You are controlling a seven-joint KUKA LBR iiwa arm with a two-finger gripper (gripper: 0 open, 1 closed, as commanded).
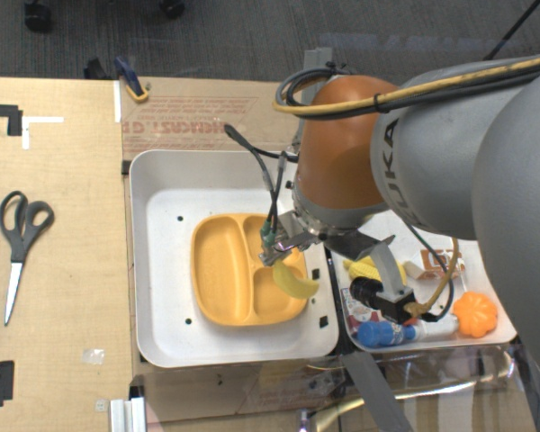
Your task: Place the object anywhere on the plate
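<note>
A yellow-orange divided plate (223, 268) lies in the left white bin (162, 196). My gripper (274, 252) hangs over the plate's right compartment, close to its divider. Right under the gripper's tip is a pale yellow curved object (295, 283), resting over the plate's right rim and touching or nearly touching the gripper. The arm's orange band and grey body hide the bin's far right corner.
The right bin (432, 340) holds a yellow item (364, 268), a blue object (374, 335) and an orange pumpkin-like toy (475, 314). Scissors (20, 232) lie on the wooden bench at the left. Cardboard sits behind the left bin.
</note>
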